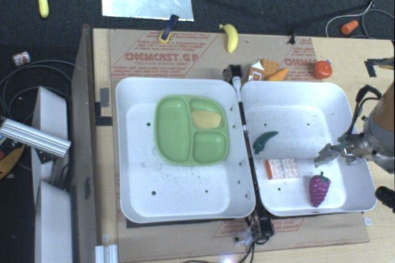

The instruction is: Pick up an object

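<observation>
The right bin [296, 95] holds three small things: a dark green pepper [264, 141] near its left side, a red and white box [282, 168] below that, and a purple bunch of grapes [319, 188] near the front. My gripper [324, 155] reaches in from the right and hovers just above the grapes and to the right of the box. Nothing is visibly in its grasp. In the left bin [142, 194] lies a green divided plate [185, 132] with a yellow piece [207, 118] in its upper right compartment.
Behind the bins on the cardboard lie a banana [230, 37], a carrot [276, 74] and a red tomato [321, 69]. A black divider strip [244, 132] runs between the two bins. Cables trail over the floor at the left and top right.
</observation>
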